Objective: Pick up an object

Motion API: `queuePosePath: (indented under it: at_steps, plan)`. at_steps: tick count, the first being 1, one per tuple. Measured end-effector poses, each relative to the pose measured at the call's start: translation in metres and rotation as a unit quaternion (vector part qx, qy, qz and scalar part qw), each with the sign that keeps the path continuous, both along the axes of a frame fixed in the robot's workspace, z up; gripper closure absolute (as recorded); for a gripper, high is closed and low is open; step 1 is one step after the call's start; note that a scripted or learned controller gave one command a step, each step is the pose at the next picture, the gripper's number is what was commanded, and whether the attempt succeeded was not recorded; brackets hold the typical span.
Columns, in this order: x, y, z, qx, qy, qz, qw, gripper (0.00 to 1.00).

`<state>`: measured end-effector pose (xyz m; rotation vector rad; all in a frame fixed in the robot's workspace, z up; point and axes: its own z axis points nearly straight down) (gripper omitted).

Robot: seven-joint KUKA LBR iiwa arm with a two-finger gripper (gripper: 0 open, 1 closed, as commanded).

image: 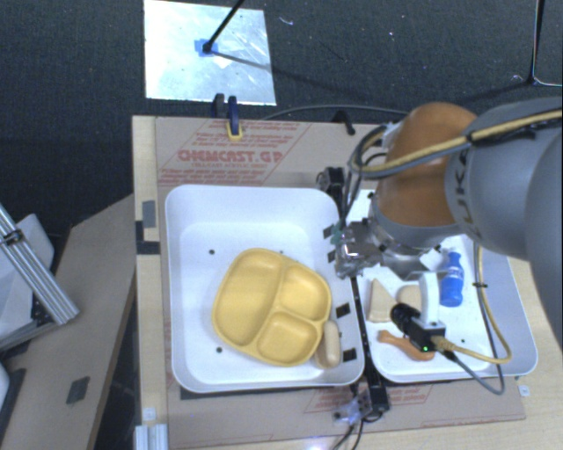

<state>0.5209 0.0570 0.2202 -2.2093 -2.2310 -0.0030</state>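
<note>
A robotics lab: white bins (264, 198) on a cardboard-covered bench (229, 145), cables.

A dark, speckled carpet floor (79, 105) surrounds a pale wooden bench top (145, 158) covered by a tan cardboard sheet with red lettering (230, 151). On the carpet beyond the bench lies a shiny square silver sheet (180, 53) that catches the light, with a thin black rod (227, 22) crossing it. At the left edge a ribbed aluminium bar (40, 277) slants beside a lower beige board (75, 352).
</note>
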Motion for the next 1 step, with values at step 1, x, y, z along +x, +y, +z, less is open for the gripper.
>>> queuePosePath:
  at_steps: [1]
  plan:
    - [-0.0166,0.0509,0.0058,0.0,0.0,0.001,1.0,1.0]
